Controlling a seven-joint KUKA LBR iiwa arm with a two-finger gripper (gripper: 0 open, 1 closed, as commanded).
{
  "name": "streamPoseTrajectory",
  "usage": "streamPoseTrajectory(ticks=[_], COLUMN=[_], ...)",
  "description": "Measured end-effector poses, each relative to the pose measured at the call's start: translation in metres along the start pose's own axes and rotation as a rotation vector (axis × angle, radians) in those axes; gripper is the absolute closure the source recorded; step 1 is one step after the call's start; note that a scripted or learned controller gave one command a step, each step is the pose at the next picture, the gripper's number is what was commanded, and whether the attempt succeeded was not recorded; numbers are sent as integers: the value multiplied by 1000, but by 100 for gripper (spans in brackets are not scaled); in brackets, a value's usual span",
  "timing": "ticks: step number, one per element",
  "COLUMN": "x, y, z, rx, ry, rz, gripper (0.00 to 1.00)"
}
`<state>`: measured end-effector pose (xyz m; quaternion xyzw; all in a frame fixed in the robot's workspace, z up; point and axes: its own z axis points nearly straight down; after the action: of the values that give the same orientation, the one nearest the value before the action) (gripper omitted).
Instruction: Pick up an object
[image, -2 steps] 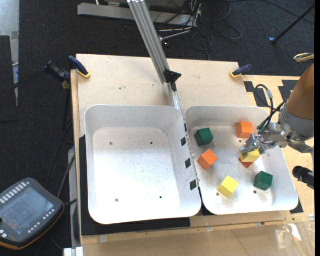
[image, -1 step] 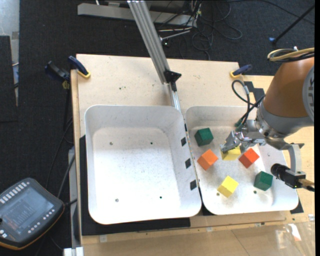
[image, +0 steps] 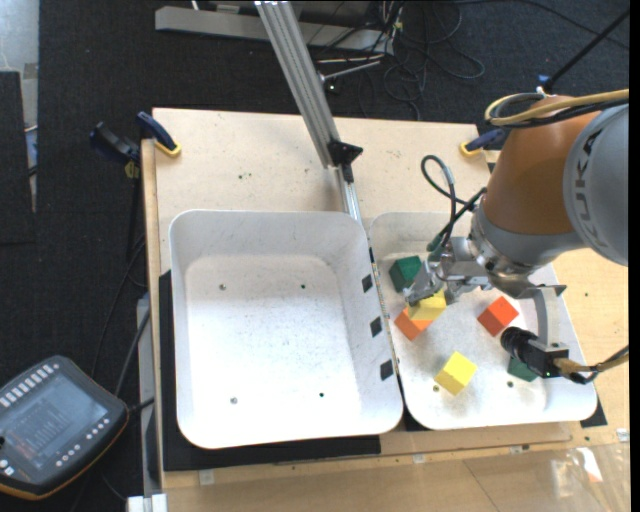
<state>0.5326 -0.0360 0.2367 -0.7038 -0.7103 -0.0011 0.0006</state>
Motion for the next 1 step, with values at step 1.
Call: streamPoseTrajectory(ticks=[1], x=[59], y=[5], z=[11], rx=[3], ry=[0], rz=[0], gripper=[100])
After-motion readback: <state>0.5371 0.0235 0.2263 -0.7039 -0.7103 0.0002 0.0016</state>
